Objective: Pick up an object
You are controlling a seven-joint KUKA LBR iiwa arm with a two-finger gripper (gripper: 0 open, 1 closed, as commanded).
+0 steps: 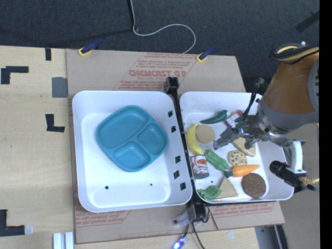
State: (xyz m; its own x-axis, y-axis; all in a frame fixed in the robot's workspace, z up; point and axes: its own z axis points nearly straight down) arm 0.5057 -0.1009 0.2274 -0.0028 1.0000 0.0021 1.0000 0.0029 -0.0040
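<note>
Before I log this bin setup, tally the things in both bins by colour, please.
Blue: 1, the divided plate
Green: 3, pepper, pickle, leafy piece
Yellow: 1, banana
Orange: 1, carrot
Brown or tan: 5
Red and white: 1, can
Total: 12

1. The arm (290,95) is cut off at the right side of the view; we see only its wrist end and the orange band.
2. Gripper (232,135): its fingers blur into the toy food beneath them. We cannot tell their spacing, nor whether anything sits between them.
3. The item under the gripper, at the cookie (237,156), is partly covered; we cannot identify it.
4. The small can (200,166) has a label too small to read.
5. The green leafy piece (209,193) lies partly under the tan wedge (227,189); its shape is unclear.
6. The right bin (207,98) has its far right wall hidden behind the arm.
</note>
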